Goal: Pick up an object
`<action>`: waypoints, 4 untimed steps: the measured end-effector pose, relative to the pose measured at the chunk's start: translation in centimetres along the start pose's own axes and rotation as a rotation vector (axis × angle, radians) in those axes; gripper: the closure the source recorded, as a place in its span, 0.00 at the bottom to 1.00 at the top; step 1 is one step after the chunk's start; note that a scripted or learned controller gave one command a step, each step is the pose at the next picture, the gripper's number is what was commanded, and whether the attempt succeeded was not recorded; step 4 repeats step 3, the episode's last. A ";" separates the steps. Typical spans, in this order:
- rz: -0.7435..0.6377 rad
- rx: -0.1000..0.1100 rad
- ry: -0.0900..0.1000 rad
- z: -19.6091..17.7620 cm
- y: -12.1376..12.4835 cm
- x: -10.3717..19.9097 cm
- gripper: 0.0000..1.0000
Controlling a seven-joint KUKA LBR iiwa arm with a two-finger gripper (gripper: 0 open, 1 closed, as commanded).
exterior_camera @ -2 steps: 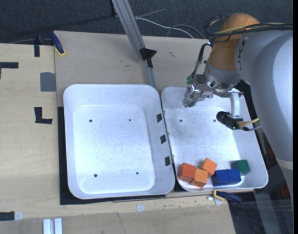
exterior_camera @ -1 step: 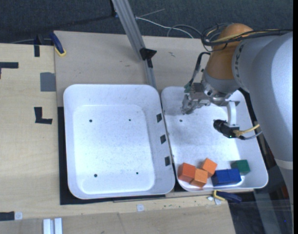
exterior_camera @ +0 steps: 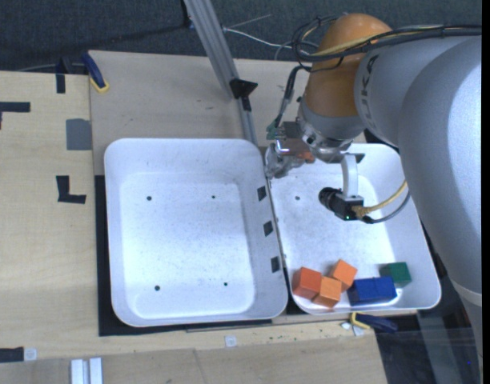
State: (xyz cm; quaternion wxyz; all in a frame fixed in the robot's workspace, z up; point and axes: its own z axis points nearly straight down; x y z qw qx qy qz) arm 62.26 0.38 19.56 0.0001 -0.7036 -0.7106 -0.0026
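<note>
Camera view, right bin (exterior_camera: 421,238) w/ blocks (exterior_camera: 345,282)

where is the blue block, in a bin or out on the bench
In a bin. The blue block lies on the floor of the right bin, at its near edge, beside the orange blocks and the green block.

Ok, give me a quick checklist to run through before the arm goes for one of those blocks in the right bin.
1. Targets present: ok. Orange blocks, a blue block and a green block lie in the right bin.
2. Gripper over a block: not ok. It sits at the bin's far left corner, by the divider, away from the blocks at the near edge.
3. Gripper holding anything: cannot tell; no block shows at it.
4. Blocks spaced for a grasp: not ok. They are bunched, and the orange ones touch.
5. Path toward the blocks: ok. The bin floor between shows bare.
</note>
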 end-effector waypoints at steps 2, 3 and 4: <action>0.005 0.006 -0.003 -0.6 -0.1 -0.5 1.00; 0.011 0.003 -0.006 0.4 4.2 -5.0 1.00; 0.011 0.003 -0.006 0.4 4.2 -5.0 1.00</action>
